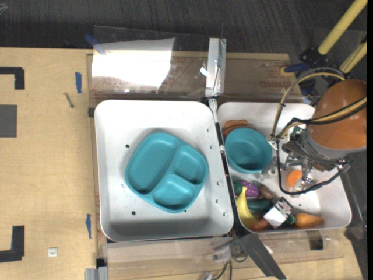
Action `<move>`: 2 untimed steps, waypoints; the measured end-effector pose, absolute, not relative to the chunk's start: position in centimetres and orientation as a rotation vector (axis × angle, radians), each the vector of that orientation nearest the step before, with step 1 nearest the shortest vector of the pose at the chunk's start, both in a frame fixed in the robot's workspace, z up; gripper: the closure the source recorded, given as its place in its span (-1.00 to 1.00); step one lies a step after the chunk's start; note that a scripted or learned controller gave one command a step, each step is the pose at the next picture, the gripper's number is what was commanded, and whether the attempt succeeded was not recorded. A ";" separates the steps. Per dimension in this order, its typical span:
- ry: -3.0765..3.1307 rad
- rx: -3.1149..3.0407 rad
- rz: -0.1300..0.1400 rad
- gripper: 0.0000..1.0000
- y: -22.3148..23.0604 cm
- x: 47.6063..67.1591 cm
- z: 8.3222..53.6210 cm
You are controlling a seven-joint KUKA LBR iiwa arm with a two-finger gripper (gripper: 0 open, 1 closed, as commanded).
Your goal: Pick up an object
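My gripper (pixel 296 167) hangs low inside the right bin (pixel 341 206), under the arm's orange band (pixel 342 114). A small orange object (pixel 295 178) lies directly beneath it; whether it is held I cannot tell. To the left of the gripper stands a teal bowl (pixel 247 149). Toy food is piled along the bin's front: a yellow banana (pixel 243 206), purple grapes (pixel 251 188), a white block (pixel 275 215) and an orange carrot (pixel 308 219).
The left bin (pixel 111 156) holds a teal divided plate (pixel 167 170). A brown item (pixel 235 124) sits behind the bowl. Cables (pixel 291 92) loop from the arm over the right bin's back. A clear plastic sheet (pixel 134 66) lies behind the bins.
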State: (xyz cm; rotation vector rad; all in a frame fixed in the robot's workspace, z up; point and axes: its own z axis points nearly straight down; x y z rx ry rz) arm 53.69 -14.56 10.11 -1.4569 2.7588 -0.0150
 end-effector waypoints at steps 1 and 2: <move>2.750 -1.456 -0.020 1.00 -14.3 54.0 11.2; 2.404 -2.004 -0.010 1.00 -16.3 52.4 8.9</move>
